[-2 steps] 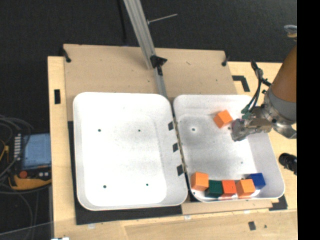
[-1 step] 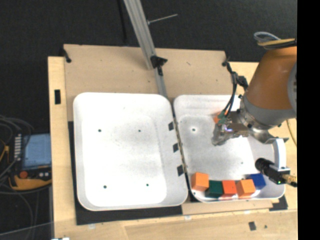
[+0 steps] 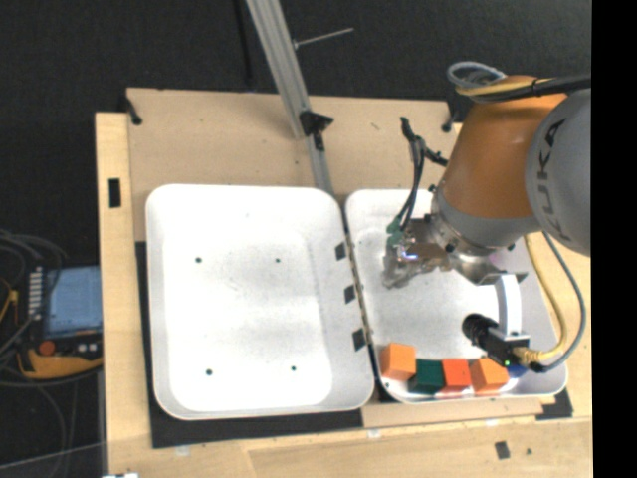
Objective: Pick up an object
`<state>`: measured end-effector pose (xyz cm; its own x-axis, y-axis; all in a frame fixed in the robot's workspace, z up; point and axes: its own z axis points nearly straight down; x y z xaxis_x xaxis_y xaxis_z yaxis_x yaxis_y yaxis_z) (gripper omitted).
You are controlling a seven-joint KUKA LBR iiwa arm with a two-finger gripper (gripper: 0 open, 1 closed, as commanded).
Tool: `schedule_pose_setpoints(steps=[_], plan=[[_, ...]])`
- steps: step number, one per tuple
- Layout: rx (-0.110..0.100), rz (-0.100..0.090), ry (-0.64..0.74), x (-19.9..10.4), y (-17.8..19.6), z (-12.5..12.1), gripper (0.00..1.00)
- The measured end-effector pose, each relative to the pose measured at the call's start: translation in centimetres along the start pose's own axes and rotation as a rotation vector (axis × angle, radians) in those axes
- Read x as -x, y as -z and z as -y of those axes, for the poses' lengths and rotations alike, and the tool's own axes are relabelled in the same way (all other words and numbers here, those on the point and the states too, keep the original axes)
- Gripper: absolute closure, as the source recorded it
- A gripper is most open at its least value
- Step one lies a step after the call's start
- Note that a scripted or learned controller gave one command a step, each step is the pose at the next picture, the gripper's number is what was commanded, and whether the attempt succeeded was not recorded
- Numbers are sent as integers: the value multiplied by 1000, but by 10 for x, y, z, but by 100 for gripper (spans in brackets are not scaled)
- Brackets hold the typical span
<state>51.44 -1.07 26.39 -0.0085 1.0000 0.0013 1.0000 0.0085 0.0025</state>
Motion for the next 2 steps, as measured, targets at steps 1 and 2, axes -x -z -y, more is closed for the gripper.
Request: schedule_pose_setpoints(steps=[1, 2], plan=[[-3, 0, -1, -44, -2, 1, 100], [-6, 1, -2, -99, -21, 5, 100]])
